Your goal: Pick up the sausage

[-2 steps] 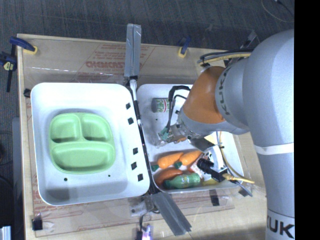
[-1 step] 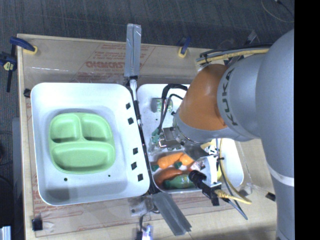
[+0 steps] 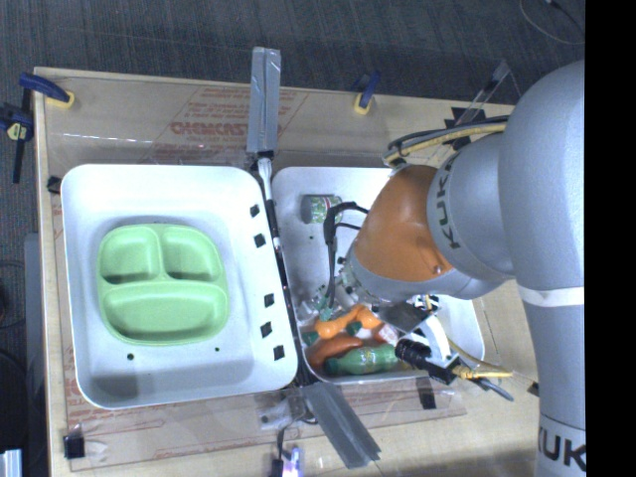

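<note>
The sausage (image 3: pixel 335 346), a short reddish-brown piece, lies at the front left of the right bin (image 3: pixel 298 192). It sits between an orange carrot-like toy (image 3: pixel 348 320) and a green item (image 3: pixel 364 362). My gripper (image 3: pixel 333 298) points down just behind this pile, largely covered by the orange wrist band (image 3: pixel 397 237) and the grey arm. I see nothing lifted off the bin floor.
A green divided plate (image 3: pixel 163 283) lies in the left bin (image 3: pixel 79 192). A small can (image 3: pixel 318 209) stands at the back of the right bin. Black cables (image 3: pixel 333 237) run down beside the wrist. A ridge (image 3: pixel 273 266) separates the two bins.
</note>
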`<action>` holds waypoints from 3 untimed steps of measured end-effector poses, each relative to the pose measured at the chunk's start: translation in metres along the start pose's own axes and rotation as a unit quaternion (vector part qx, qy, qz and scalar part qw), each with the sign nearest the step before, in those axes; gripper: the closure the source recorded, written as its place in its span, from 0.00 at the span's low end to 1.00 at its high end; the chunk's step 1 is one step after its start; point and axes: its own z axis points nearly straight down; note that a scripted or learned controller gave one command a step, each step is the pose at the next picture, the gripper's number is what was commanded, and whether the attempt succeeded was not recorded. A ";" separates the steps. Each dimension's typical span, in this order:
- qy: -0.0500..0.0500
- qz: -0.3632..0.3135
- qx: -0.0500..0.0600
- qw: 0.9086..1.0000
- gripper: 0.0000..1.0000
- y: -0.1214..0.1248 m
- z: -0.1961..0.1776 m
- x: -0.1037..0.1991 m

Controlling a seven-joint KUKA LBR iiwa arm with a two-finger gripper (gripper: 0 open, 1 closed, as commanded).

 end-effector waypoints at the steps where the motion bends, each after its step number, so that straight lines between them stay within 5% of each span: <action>1: 0.003 0.063 -0.002 0.998 1.00 0.024 -0.009 -0.014; 2: 0.002 -0.025 -0.002 1.000 1.00 0.013 -0.101 0.066; 3: 0.001 -0.162 -0.003 0.987 1.00 0.040 -0.101 0.107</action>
